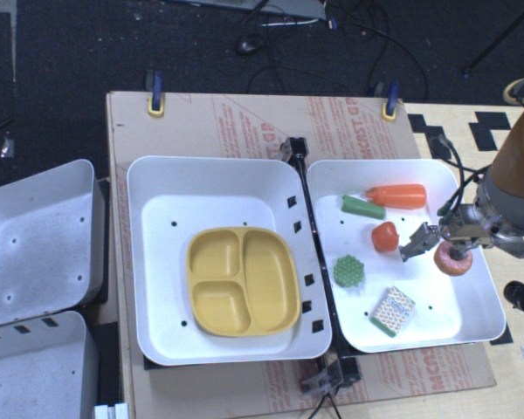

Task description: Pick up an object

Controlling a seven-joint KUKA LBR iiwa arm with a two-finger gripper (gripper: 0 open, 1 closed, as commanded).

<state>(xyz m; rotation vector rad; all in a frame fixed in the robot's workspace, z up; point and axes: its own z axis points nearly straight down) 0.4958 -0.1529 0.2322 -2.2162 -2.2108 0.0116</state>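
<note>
White plastic, the right bin (485, 317) holds an orange carrot (400, 195), a green block (361, 206), a small red ball (384, 236), a knobbly green ball (349, 271) and a patterned sponge (392, 311). The two-finger gripper (438, 241) hangs low by the bin's right wall, fingers spread, nothing between them. The approach seems underway (a reddish round fruit (455, 262) sits just beside it), so next comes centring and closing.

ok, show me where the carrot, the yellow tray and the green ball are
carrot (400, 195), camera view, middle of its orange body
yellow tray (243, 280), camera view, on the ridge between its compartments
green ball (349, 271), camera view, centre of its bumpy top
</note>
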